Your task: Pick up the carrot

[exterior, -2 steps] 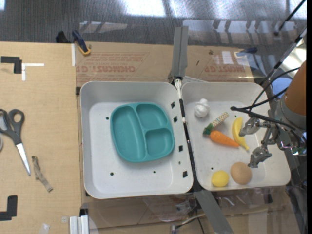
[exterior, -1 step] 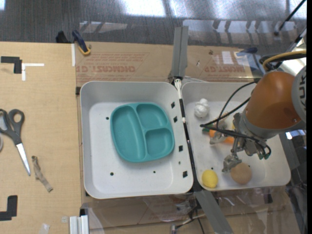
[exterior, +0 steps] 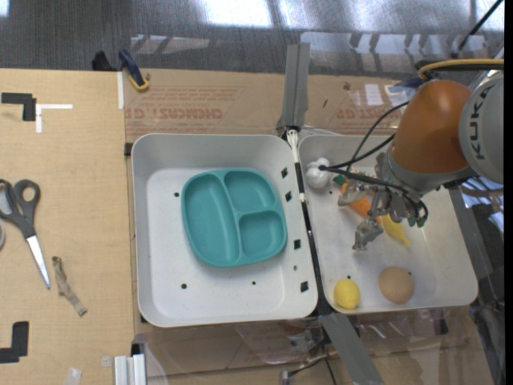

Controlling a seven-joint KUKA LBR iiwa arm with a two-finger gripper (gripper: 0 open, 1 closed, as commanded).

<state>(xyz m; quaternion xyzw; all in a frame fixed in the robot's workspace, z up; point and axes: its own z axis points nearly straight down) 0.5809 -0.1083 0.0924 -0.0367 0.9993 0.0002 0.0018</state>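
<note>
Two white bins sit on the bench; in the right bin point(exterior: 449, 283) the carrot point(exterior: 358, 203) lies just left of the gripper point(exterior: 368, 237), partly behind it. Its finger state I cannot tell.

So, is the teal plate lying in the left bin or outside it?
In it: the teal plate lies flat on the left bin floor, with white rim all around.

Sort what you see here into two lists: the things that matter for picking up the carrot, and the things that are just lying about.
Belongs to the job:
carrot, in the right bin
gripper, above that bin

Just lying about:
teal plate, in the left bin
lemon
egg
banana
scissors, beside the bins
</note>
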